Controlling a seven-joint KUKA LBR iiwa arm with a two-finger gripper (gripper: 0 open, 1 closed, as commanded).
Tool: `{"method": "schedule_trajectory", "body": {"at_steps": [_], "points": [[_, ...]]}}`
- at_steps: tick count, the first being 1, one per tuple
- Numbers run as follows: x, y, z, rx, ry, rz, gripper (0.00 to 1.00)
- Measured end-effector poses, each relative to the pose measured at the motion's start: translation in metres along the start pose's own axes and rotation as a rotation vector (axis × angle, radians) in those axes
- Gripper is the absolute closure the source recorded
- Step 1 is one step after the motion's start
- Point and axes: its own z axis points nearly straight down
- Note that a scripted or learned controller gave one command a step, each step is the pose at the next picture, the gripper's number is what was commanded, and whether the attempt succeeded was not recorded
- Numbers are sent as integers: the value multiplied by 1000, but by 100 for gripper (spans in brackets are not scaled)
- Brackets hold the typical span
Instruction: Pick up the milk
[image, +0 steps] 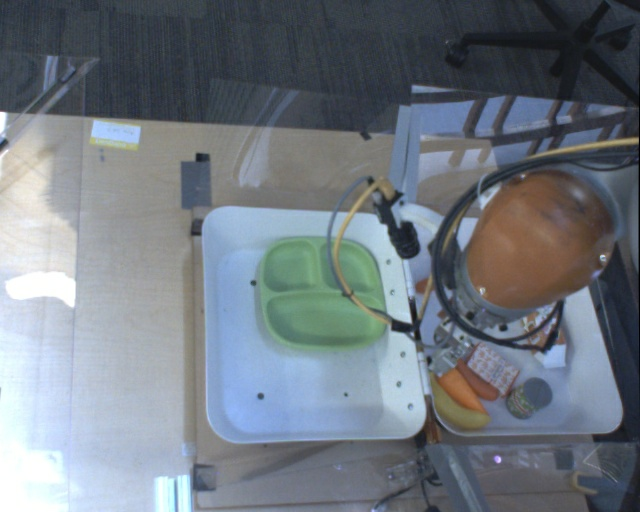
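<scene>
Two shallow white plastic bins sit side by side on the pale wooden tabletop (120, 300), the left bin (300, 425) in full sight and the right bin (590, 400) largely covered. The arm (535, 240) reaches over the right bin, and its rounded, glossy orange band hides much of that bin's floor. The jaws are underneath that bulk, so I cannot tell whether they are open or closed.

A green plate (320, 295) lies flat in the left bin. It is smooth, round-cornered and split into three sections. Yellow and black cables (345, 250) loop from the arm across the plate's right side.

The milk (555, 350) seems to be the small white, box-like edge peeking out at the lower right of the wrist, in the right bin. So little of it shows that its long axis and facing cannot be made out, and even the identification is uncertain.

Near the front left corner of the right bin, a red-and-white patterned packet (495, 368) lies at a slant. Just beside it are an orange carrot (462, 385) and, below that, a curved yellow banana (458, 412). A small round grey can (528, 397) sits to the packet's right, its top facing up.
</scene>
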Motion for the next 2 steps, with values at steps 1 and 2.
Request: {"method": "schedule_trajectory", "body": {"at_steps": [1,2], "points": [[-21,-27,-9,-3,-2,365,100],[65,65,-79,-1,3,266,100]]}}
